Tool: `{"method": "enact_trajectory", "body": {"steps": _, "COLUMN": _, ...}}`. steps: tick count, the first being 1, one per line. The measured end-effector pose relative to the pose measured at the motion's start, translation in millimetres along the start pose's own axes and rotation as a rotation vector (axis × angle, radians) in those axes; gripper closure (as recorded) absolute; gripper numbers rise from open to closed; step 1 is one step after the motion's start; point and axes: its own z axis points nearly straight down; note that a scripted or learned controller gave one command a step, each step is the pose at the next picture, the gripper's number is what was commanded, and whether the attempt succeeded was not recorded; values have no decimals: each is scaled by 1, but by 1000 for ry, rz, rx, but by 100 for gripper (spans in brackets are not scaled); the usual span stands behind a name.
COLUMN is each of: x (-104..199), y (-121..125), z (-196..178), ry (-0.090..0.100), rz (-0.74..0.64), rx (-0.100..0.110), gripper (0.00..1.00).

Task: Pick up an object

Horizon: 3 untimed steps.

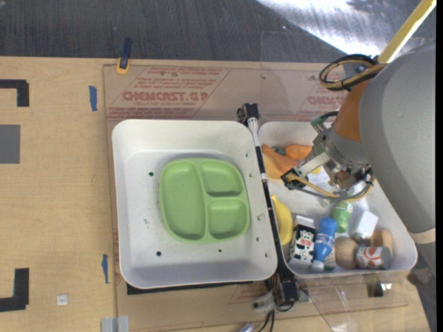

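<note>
Clutter fills the right bin (400, 235): banana (282, 218), blue bottle (323, 242), can (368, 256), carrot (296, 151) under the gripper (331, 175); its opening cannot be told. Left bin (131, 185) has a green tray (204, 199), with open rim around it.

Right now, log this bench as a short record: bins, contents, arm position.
left bin: shallow white bin holding a light green divided plastic plate
right bin: shallow white bin holding mixed small items
right bin items: orange carrot-shaped toy, yellow banana-shaped toy, blue bottle, black-and-white cow-pattern carton, red-and-white can
arm: grey arm with orange band over the right bin
gripper: low in the right bin's upper part
</note>
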Motion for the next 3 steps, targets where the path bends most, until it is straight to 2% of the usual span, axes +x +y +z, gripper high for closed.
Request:
{"method": "enact_trajectory", "body": {"steps": 1, "x": 15, "y": 11, "z": 1, "ry": -3, "rz": 227, "rx": 1, "gripper": 0}}
{"method": "enact_trajectory", "body": {"steps": 2, "x": 31, "y": 20, "z": 0, "ry": -18, "rz": 225, "rx": 7, "gripper": 0}}
{"method": "enact_trajectory", "body": {"steps": 3, "x": 20, "y": 14, "z": 1, "ry": -4, "rz": 235, "rx": 0, "gripper": 0}}
